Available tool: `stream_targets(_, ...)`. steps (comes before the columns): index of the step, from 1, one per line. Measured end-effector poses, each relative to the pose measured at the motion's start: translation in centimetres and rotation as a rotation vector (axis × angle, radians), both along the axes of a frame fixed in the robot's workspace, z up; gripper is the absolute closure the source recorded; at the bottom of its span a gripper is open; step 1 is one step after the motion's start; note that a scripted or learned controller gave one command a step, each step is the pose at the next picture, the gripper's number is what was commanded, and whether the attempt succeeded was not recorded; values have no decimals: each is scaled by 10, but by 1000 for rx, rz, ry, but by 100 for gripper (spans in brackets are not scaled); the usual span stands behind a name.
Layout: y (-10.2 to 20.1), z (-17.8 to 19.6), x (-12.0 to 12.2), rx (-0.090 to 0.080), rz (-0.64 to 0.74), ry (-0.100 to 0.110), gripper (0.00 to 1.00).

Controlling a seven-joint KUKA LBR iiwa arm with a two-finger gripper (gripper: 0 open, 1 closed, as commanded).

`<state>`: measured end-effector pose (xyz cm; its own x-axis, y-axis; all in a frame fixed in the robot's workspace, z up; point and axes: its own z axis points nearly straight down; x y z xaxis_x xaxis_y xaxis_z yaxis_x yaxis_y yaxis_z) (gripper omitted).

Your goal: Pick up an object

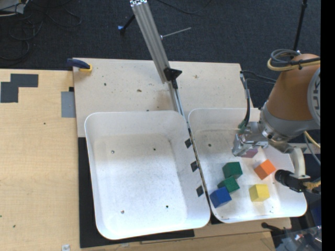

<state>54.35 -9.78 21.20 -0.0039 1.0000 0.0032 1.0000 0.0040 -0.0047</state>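
Note:
The right bin (214,115) holds several small blocks: a green one (232,169), a darker green one (229,184), a blue one (220,196), a yellow one (259,192) and an orange one (265,169). My gripper (245,146) is low over the right bin's middle, just up and left of the orange block. A pale pink-purple block (252,152) peeks out from under the gripper's lower right side, mostly hidden by it. I cannot make out whether the gripper touches it.
The left bin (104,140) sits beside the right one, with a divider edge and black clips (193,166) between them. A slanted metal bar (154,41) rises behind the bins. The arm's orange-banded body (293,93) overhangs the right bin's far right side.

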Motion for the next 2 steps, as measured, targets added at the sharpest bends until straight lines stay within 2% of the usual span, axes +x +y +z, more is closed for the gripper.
stream_targets(2,102,23,-14,0,1,-2,100)
